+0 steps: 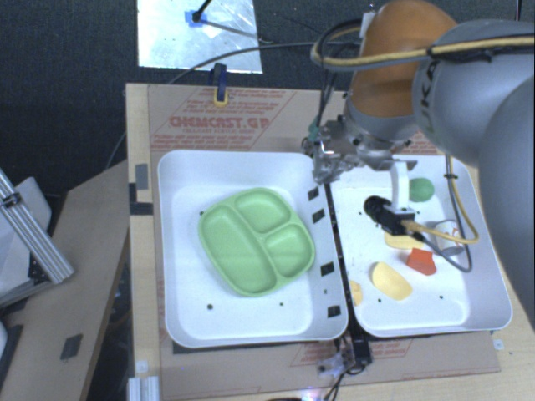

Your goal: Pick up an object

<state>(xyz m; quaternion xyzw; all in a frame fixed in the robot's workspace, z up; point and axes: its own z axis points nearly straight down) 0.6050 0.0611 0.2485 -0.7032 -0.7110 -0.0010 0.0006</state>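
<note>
- Hand [324, 167] sits over the divider [334, 253] between bins; open or closed, can't tell.
- Green round object [420, 189] at its 3 o'clock: centre over it, then descend.

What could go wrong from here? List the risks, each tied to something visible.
The gripper hangs over the wall where the left bin meets the right bin; coming straight down, it may strike that rim rather than an object.
The orange piece lies close to the yellow object; a grasp there may knock the neighbour.
The green divided plate is broad and flat, likely hard to pinch.
</note>
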